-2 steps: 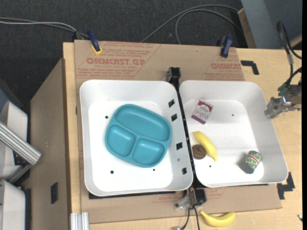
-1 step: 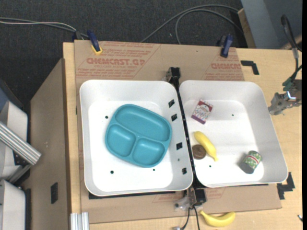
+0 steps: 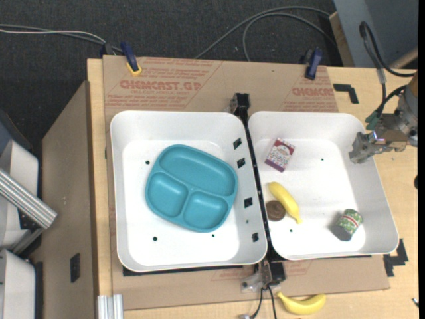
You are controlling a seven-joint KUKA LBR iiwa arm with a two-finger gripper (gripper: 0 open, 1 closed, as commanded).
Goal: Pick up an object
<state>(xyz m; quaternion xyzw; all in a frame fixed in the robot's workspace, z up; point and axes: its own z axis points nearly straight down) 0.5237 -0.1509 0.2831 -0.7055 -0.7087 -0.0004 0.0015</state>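
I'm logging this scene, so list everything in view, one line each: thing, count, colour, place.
bins: 2, white, side by side on the bench
divided plate: 1, teal, in the left bin
small carton: 1, white and maroon, upper part of the right bin
banana: 1, yellow, middle of the right bin
round disc: 1, brown, touching the banana's left side
can: 1, green label, lying in the right bin's lower right
second banana: 1, yellow, on the bench below the right bin
clamps: 2, blue and yellow, at the cardboard's top edge
cables: several, grey, on the dark floor above the bench
gripper: 1, grey, over the right bin's right rim
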